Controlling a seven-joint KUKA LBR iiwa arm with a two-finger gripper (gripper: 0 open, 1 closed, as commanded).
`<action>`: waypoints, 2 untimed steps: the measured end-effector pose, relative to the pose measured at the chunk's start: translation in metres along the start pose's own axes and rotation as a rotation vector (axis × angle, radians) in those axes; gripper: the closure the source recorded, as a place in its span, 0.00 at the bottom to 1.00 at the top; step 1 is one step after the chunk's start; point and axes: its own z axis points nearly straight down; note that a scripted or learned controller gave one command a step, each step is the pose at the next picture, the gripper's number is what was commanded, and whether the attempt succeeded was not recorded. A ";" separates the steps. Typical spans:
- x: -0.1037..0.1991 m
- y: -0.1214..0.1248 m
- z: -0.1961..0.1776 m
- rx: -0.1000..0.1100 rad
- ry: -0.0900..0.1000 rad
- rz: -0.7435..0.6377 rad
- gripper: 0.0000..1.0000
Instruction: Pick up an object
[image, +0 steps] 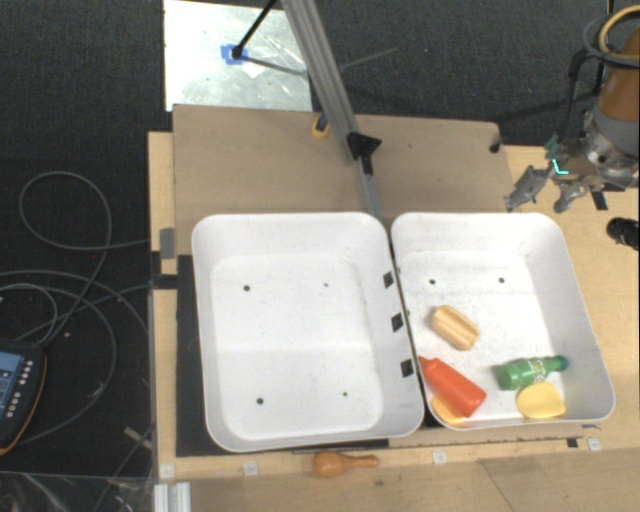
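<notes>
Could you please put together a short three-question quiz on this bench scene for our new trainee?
1. True or false: the gripper hangs above the back rim of the right bin, with nothing between its jaws.
2. Which item lies nearest the divide between the two bins? A) orange cone-shaped piece B) green bottle C) yellow piece
3. Fill in: the small brown pear-shaped object lies outside the bins, on the bench just in front of the ____ bin.

Key: 1 true; 2 A; 3 left.
</notes>
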 end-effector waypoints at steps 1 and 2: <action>0.000 0.001 -0.003 -0.004 -0.002 -0.003 0.00; 0.005 -0.003 0.040 -0.001 0.000 -0.002 0.00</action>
